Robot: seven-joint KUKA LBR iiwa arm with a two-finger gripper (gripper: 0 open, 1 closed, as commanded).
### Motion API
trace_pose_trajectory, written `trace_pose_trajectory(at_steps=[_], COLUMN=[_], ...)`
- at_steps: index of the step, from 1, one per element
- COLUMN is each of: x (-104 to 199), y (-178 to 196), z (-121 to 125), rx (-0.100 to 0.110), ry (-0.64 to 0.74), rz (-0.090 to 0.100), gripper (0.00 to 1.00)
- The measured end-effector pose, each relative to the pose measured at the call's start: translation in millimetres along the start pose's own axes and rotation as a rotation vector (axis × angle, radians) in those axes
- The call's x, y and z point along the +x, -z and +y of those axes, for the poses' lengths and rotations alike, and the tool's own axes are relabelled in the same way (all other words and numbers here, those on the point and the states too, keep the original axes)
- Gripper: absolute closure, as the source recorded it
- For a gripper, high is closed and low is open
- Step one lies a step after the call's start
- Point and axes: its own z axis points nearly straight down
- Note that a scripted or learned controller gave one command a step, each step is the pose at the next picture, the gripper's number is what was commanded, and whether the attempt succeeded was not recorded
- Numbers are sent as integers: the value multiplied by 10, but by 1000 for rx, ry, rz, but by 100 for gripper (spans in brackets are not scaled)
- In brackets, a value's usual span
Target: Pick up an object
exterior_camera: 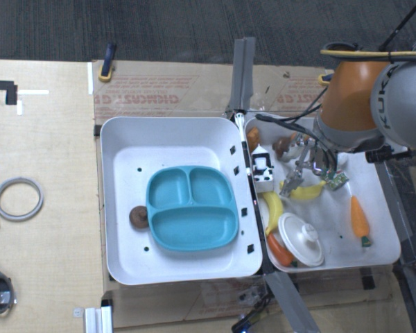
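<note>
**Arm down in the right bin, hand over a yellow piece**

So the hand (pixel 306 175) is low in the right bin (pixel 381 248), toward its far-left part, with the grey arm and its orange band (pixel 350 96) coming in from the far right. Right under the fingertips sits a small yellow item (pixel 308 191), maybe a lemon or a banana bit, and the metal fingers look like they're touching it or just above it. Honestly can't tell how wide the hand is or whether it's got hold of anything, too much clutter and cable there.

Other stuff in that bin: a banana (pixel 272 210) along the left wall, a white lid with a knob (pixel 301 239) near it, something red (pixel 280 250) tucked under the lid, a carrot (pixel 360 218) off to the right, a black-and-white toy (pixel 262 167) by the divider.

Left bin (pixel 118 220) has a teal divided plate (pixel 192 207) and a brown round thing (pixel 139 216) touching its left edge. A roll of tape (pixel 18 198) lies out on the tabletop (pixel 41 137).
</note>
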Motion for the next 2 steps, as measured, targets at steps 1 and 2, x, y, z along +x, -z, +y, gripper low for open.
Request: trace_pose_trajectory(at_steps=[1, 2], x=[983, 689], y=[4, -10], z=[-856, -418], rx=[2, 2], ry=[-202, -394], rz=[-1, 2], gripper=[0, 0])
